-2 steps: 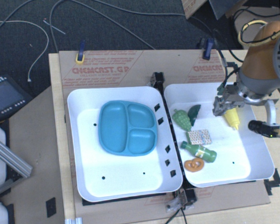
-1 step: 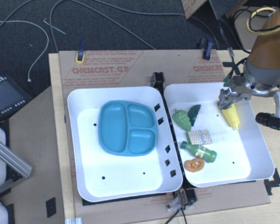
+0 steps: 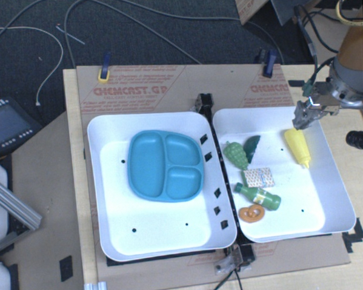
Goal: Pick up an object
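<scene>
Likely target: yellow mustard bottle (image 3: 297, 146), lying in the right bin (image 3: 335, 182) near its far right side, nozzle end toward the near rim. Gripper (image 3: 304, 115) sits just above the bottle's top end, nothing visibly held; can't tell how wide it's open from here.

Risks: bottle is round and lies at a slant, so an off-centre close could roll or squirt it sideways into the bin wall. Gripper is over the cap end, not mid-body, so the grasp may slip.

Arm comes in from the right, wrist angled down-left over the bin's far corner.

Green toy bottle (image 3: 260, 196), patterned packet (image 3: 258, 178), pretzel (image 3: 252, 214) well apart. Blue divided plate (image 3: 165, 165) in left bin (image 3: 111, 193).
</scene>
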Available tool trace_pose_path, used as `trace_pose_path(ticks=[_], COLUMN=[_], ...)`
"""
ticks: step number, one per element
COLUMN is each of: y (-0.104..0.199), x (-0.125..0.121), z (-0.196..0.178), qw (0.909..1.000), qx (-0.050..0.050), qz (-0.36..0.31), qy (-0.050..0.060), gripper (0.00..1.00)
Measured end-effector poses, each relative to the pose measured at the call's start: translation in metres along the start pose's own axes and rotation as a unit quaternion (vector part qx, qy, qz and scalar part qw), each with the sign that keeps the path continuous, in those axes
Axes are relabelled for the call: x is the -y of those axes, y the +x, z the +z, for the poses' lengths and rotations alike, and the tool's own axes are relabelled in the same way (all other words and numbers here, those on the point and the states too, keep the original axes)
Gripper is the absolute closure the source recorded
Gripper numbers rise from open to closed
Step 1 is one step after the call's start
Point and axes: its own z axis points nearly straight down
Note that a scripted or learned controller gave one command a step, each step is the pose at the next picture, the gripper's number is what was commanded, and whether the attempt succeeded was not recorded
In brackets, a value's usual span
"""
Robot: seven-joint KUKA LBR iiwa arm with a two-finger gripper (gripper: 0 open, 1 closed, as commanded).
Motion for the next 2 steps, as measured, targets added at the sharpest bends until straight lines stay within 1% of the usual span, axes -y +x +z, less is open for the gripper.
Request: trace_pose_path(ticks=[1,2], y=[0.054,0.098], x=[-0.013,-0.021], z=[0.012,0.016], qw=[1.0000,1.0000], qx=[-0.001,-0.002], qz=[-0.002,-0.002], qy=[0.004,0.003], gripper=[1.00,1.00])
